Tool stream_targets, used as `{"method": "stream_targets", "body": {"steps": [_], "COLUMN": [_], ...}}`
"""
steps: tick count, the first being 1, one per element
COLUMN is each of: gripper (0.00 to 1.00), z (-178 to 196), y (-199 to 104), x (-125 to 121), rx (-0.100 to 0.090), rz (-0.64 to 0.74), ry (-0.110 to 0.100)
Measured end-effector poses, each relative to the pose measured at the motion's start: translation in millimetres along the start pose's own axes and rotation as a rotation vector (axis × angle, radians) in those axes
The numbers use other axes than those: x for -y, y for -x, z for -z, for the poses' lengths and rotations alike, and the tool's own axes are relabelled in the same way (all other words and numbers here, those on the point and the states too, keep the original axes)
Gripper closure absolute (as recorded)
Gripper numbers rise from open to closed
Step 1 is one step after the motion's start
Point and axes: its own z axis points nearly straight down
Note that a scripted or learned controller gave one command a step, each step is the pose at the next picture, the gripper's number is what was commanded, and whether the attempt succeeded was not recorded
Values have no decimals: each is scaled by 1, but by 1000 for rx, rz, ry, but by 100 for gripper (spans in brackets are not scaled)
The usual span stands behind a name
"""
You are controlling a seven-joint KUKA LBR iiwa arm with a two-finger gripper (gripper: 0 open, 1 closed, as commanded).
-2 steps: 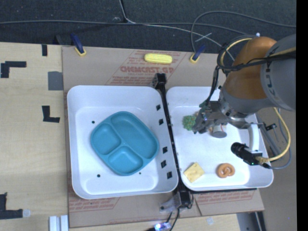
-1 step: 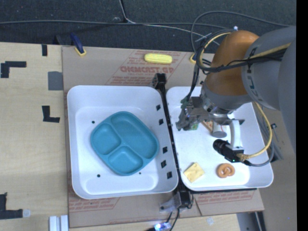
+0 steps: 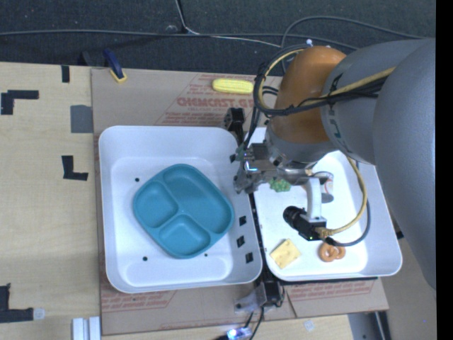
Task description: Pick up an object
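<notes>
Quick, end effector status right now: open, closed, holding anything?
End effector: cannot be told; it sits low over the right bin near its left wall, hidden under the wrist.

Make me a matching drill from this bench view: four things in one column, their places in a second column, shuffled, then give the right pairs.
Things:
1. blue divided plate
2. cheese wedge
3. pretzel
4. corn cob

Places:
A. on the cardboard beyond the bins
B. in the left bin
C. near the front rim of the right bin, beside the pretzel
D. right bin, just right of the cheese wedge

Pairs: 1-B, 2-C, 3-D, 4-A
</notes>
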Motion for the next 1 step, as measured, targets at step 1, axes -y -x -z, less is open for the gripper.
{"method": "stream_targets", "body": {"steps": [1], "gripper": [100], "z": [-5], "y": [-47], "x": [-2], "rx": [0], "rz": [0], "ry": [0]}}
